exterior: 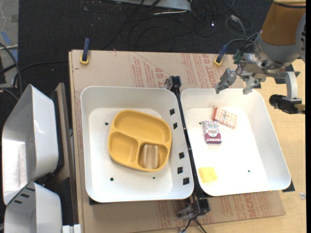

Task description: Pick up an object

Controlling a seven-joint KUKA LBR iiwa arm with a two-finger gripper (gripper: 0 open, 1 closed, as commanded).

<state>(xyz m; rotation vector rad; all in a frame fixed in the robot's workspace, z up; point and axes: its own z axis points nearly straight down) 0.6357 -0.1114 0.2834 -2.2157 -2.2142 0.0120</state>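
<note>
The camera view looks down at a slant on the bench. The arm (284, 21) comes in from the upper right corner, its orange band uppermost and the grey wrist below it, bent down toward the far rim of the right bin (272, 144). The gripper (239, 83) hangs above that far edge with its two fingers (225, 81) spread apart and nothing between them, well clear of the objects below.

In the right bin, a small box with a red-and-white pattern (225, 117) lies near the far side, tilted. Just beside it, toward the camera, lies a small purple-and-white packet (212, 132); its printing is too small to read. Nearer the front edge, apart from both, rests a flat yellow square piece (208, 174).

The left bin (92, 144) holds a yellow divided plate (131, 132) with three compartments. In the compartment nearest the camera on its right side sits a pale tan cylindrical piece (149, 156).

Both bins rest on a brown cardboard sheet (141, 64) printed with red lettering, upside down and too faint to make out. Two blue-and-yellow clamps (85, 52) pin the sheet at its far edge.
</note>
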